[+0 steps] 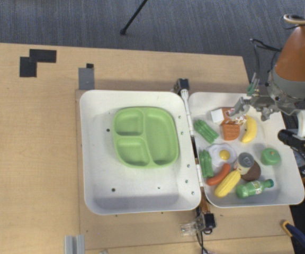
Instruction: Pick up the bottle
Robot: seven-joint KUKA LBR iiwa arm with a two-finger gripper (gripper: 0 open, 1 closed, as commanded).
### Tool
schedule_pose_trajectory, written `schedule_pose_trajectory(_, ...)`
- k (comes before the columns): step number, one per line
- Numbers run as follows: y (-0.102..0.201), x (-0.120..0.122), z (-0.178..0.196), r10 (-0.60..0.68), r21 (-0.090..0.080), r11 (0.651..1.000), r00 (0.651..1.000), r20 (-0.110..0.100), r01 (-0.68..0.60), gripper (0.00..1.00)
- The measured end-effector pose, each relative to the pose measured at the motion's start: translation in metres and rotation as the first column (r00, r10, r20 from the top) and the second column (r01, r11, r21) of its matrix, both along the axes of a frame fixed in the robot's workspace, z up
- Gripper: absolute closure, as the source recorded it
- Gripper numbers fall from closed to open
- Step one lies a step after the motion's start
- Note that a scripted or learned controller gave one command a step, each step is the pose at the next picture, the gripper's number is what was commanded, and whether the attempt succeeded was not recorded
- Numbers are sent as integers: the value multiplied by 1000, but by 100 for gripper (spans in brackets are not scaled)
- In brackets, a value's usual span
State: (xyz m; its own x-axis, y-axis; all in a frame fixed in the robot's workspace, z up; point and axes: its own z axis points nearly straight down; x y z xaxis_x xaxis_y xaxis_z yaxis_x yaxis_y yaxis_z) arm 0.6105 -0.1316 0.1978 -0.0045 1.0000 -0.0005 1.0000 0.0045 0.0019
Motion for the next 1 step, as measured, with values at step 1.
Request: schedule_pose_trajectory(1, -25, -55, -30, -250, 1, 968, 968, -3, 250, 0)
